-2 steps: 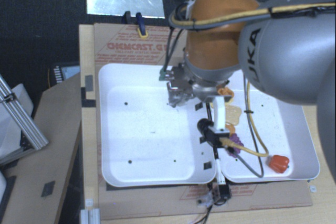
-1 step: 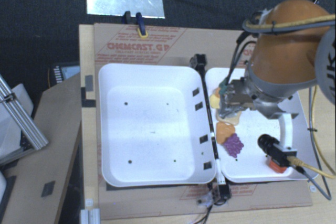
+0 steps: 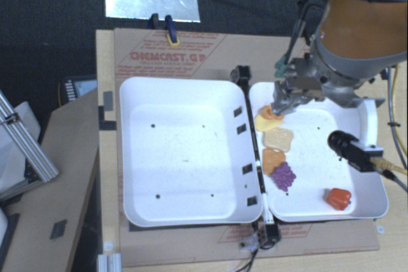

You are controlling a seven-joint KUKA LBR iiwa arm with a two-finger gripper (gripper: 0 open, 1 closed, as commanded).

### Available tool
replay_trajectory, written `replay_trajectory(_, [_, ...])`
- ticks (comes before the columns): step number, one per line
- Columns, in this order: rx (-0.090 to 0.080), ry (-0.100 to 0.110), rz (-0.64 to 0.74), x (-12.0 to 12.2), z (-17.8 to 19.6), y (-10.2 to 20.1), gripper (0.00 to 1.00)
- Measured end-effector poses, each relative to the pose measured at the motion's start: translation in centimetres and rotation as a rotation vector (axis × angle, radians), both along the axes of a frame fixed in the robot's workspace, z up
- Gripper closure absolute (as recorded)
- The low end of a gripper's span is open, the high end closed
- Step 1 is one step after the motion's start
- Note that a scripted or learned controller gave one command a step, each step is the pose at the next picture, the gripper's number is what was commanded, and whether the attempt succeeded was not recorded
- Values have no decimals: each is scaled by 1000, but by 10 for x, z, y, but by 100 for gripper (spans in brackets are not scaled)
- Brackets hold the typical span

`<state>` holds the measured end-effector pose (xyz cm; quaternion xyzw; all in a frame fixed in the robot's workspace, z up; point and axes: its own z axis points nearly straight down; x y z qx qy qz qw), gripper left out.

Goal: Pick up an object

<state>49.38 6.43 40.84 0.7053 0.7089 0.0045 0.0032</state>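
My gripper [image 3: 278, 109] hangs low over the far left part of the right bin [image 3: 373, 200], its tips right at a small yellow and orange piece [image 3: 268, 115]. Just nearer lies a pale beige slice [image 3: 278, 138], then an orange lump [image 3: 273, 158] and a purple grape bunch [image 3: 284, 176], all in a row along the bin's left side. A red pepper [image 3: 339, 198] sits alone at the near right corner. The arm's body hides the bin's far right part.
The left bin [image 3: 182, 150] lies beside the right one, with a black divider strip [image 3: 252, 137] between them. A black cylinder [image 3: 349, 148] on the arm juts over the right bin. Cardboard [image 3: 169, 54] underlies both bins.
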Motion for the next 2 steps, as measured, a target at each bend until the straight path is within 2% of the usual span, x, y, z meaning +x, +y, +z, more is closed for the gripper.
replay_trajectory(1, [2,-2,2,5,115,44,100])
replay_trajectory(2, [-3,18,6,4,15,118,100])
